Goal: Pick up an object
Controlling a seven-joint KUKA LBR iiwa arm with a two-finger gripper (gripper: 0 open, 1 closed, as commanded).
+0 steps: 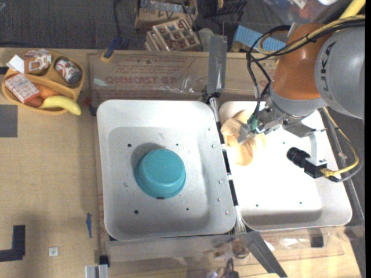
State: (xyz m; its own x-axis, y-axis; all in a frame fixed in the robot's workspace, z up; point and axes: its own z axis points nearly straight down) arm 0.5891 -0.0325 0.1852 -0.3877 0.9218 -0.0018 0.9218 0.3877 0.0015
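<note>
I have the arm reaching in from the right, its orange band above the wrist, with the jaws (250, 129) low over the far left part of the right bin (301, 204). How wide they stand I cannot tell; the wrist hides their tips. A pale tan, lumpy object (240, 143) lies right at the jaws, beneath and just to their left, close to the wall between the two bins. Whether it sits between them I cannot tell either. Just right of the jaws, a small black part (301, 158) hangs over the white floor of the same bin. Well to the left of the jaws, a teal bowl (161, 172) rests upside down in the middle of the left bin (116, 126). Far left of them, on the worktop (46, 184), an orange tray (11, 91) holds a banana (61, 103) and small packets.
</note>
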